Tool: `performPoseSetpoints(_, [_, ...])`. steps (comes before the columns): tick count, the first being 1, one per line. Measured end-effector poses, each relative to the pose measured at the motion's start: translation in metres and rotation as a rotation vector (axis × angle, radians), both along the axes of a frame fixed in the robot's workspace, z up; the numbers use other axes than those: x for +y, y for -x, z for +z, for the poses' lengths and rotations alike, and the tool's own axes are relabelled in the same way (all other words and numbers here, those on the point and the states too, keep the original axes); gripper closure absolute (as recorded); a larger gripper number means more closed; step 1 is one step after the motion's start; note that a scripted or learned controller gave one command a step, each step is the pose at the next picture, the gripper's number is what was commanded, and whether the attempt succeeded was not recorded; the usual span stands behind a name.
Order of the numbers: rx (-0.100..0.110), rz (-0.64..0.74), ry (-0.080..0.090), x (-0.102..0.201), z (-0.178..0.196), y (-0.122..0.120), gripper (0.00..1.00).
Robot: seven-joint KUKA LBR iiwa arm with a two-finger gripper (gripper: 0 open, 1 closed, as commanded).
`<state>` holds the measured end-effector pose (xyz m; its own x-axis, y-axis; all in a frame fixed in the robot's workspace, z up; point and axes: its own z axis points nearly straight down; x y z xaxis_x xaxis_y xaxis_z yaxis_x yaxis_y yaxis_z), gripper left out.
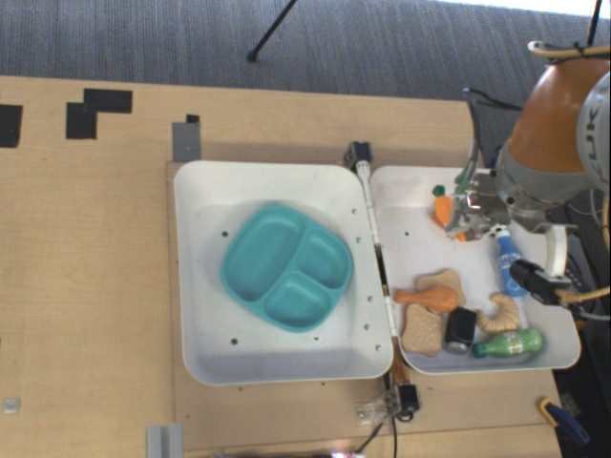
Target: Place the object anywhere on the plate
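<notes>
A pale wooden bench [86,284] carried everything. Two shallow white plastic bins sat directly on it, side by side and touching along their inner edges: the left bin [205,351] and the right bin [406,194]. At the far left of the bench lay flat black rectangular markings [95,111]. A small grey bracket [186,141] stood just beyond the left bin's far left corner, and another grey bracket [164,439] sat at the near edge. A black clamp [359,153] sat where the bins met on the far side.
</notes>
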<state>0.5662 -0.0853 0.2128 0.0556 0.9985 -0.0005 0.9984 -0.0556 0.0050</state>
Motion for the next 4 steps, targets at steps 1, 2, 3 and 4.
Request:
performPoseSetpoints(1, [0.006,-0.337,-0.005,0.080,-0.029,0.012,1.00])
performPoseSetpoints(2, [0.005,-0.339,-0.003,0.078,-0.028,0.012,0.00])
performPoseSetpoints(3, [0.002,-0.329,-0.005,0.080,-0.017,0.010,1.00])
performPoseSetpoints(4, [0.003,-0.329,-0.005,0.080,-0.018,0.010,0.00])
